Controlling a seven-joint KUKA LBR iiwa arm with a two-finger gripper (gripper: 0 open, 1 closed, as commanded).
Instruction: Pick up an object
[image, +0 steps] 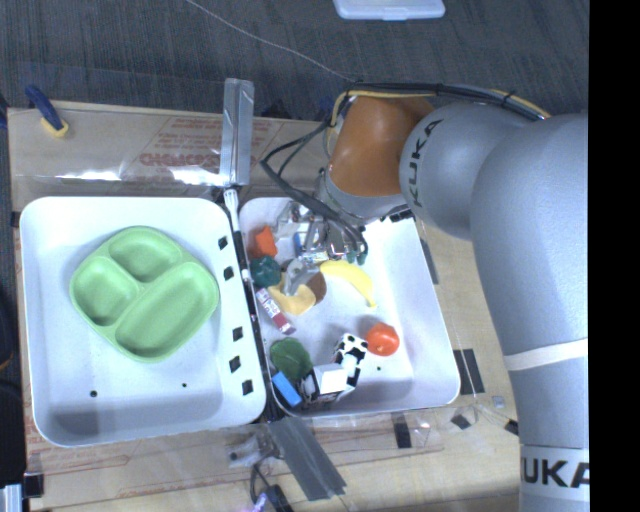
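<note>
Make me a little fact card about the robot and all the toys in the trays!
robot arm: grey with an orange band, reaching in from the right
gripper: low over the upper part of the right tray
left tray: holds a green divided plate
right tray toys: yellow banana, red ball, black-and-white toy, green piece, orange piece, teal piece
near the gripper: banana and orange piece
held: cannot tell
</note>
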